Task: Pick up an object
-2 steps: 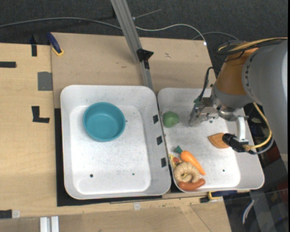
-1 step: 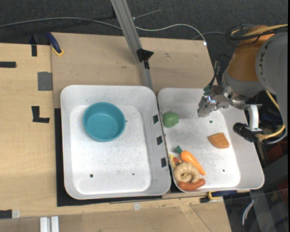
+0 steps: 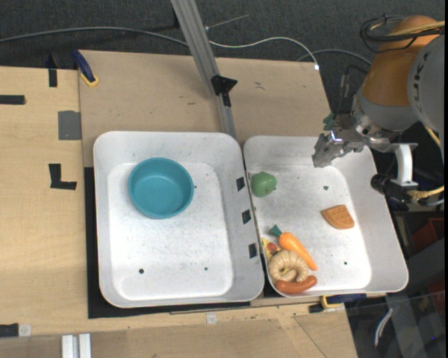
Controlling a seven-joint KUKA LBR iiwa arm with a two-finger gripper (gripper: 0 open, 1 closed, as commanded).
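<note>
Two bins: white, shallow, side by side on my tabletop (image 3: 157, 95).
Left bin (image 3: 112, 259): holds a teal bowl (image 3: 161, 188), upright, toward its far left part.
Right bin (image 3: 373, 267): holds the small things I could pick.
Green piece (image 3: 263, 183): near the right bin's left wall, well apart from me.
Orange-brown wedge (image 3: 338, 216): toward the right side, lying alone.
Carrot (image 3: 297, 248): near front, touching a tan knobbly piece (image 3: 287, 265) and a red sausage-like piece (image 3: 295, 284).
My fingers (image 3: 328, 152): over the right bin's far edge, nothing seen between them; spread or pressed together, I cannot tell.
My arm (image 3: 396, 73): reaching in from the right, orange band above wrist.
</note>
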